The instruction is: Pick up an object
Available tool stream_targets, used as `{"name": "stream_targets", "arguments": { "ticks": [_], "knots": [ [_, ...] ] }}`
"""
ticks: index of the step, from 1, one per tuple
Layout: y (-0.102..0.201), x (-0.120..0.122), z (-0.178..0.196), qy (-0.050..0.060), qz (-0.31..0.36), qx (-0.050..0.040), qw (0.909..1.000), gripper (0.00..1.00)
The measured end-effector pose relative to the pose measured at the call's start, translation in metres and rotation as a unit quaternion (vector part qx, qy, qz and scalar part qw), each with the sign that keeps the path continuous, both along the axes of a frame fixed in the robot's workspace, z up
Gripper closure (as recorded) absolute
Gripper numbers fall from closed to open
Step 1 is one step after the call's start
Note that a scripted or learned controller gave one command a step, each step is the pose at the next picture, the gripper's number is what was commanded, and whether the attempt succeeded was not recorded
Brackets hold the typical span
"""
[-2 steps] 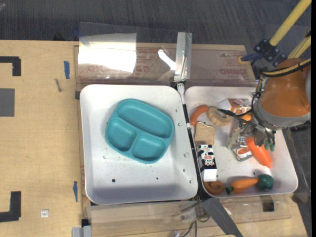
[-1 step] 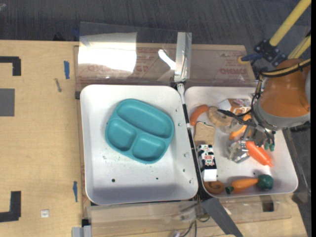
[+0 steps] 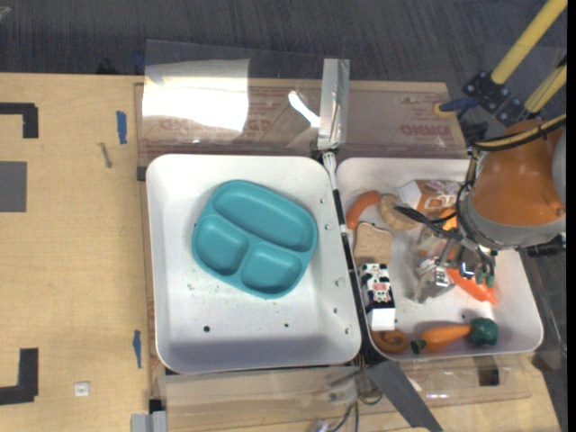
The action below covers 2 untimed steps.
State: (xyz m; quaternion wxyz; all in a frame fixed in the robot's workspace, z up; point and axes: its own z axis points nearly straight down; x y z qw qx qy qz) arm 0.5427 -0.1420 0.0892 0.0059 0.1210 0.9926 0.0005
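While the arm (image 3: 517,187) reaches in from the right edge of the frame, its orange band sits over the upper right part of the right bin (image 3: 526,327). The gripper (image 3: 441,264) hangs low in the middle of that bin among the clutter; whether it is wide, narrow or holding anything cannot be told from this angle.

Right bin contents: an orange curved piece (image 3: 360,207) at the upper left, a tan lump (image 3: 393,211) just beside it, a brown slice (image 3: 373,239) below them, a small black-and-white box (image 3: 379,288) along the left wall, with print too small to read. A toy carrot (image 3: 445,335) lies along the lower edge, a dark green ball (image 3: 484,331) touching its right end. A small orange round piece (image 3: 391,340) sits in the lower left corner. A packet (image 3: 436,193) with orange print lies at the top, text unreadable.

Left bin (image 3: 180,331): a teal divided plate (image 3: 256,237), three compartments, near the centre.

Cardboard (image 3: 396,120) behind the bins carries reddish lettering, upside down and illegible. A clear plastic sheet (image 3: 198,102) stands at the upper left of the bins.
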Motion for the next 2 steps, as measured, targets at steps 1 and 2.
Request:
{"name": "stream_targets", "arguments": {
  "ticks": [1,2],
  "knots": [
    [0.0001,0.0038,0.0134,-0.006,0.001,-0.0013,1.0000,1.00],
    [0.0003,0.0032,0.0123,-0.005,0.001,-0.0011,1.0000,0.00]
  ]
}}
